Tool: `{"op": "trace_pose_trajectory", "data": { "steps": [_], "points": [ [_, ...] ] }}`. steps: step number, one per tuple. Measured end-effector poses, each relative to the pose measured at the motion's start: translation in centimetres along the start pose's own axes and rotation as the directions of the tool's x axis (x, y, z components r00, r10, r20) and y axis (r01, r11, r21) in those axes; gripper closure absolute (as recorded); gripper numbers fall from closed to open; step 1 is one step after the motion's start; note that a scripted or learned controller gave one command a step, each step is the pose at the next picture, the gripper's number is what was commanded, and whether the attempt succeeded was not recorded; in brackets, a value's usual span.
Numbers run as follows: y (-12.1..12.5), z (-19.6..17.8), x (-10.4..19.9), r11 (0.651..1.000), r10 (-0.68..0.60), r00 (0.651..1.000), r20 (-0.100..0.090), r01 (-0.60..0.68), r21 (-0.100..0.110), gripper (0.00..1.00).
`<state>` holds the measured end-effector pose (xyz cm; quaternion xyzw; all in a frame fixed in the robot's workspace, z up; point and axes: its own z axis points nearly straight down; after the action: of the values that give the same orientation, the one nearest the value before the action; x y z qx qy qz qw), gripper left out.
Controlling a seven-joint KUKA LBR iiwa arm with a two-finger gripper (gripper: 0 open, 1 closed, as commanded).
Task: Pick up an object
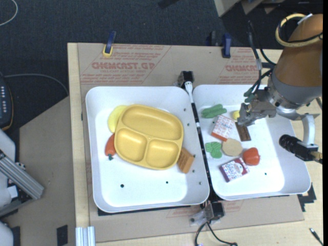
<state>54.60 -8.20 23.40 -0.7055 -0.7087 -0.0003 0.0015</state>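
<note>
My gripper [246, 118] hangs low over the upper middle of the right bin [287, 184]. Just below it lies a small brown bar [244, 134], touching or nearly touching the gripper's tip; I cannot tell whether it is held. A bit of yellow [236, 115] peeks out at the gripper's left. To the left sit a red-and-white packet [222, 127] and a green pod [213, 110]. Lower down are a green leafy piece [213, 148], a tan round biscuit [232, 147], a red tomato [251, 156] and a maroon packet [233, 169].
The left bin [133, 195] holds a big yellow divided tray [148, 136] lying over a yellow piece [116, 118]. A red-orange pepper [110, 146] lies by its left side and a brown wafer [185, 161] by its right. The two bins' walls meet in the middle.
</note>
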Motion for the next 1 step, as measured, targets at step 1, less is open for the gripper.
{"op": "trace_pose_trajectory", "data": {
  "steps": [1],
  "points": [
    [-0.47, -0.10, 0.60, 1.000, 0.003, 1.000, 0.001, -0.003, 0.000, 1.00]
  ]
}}
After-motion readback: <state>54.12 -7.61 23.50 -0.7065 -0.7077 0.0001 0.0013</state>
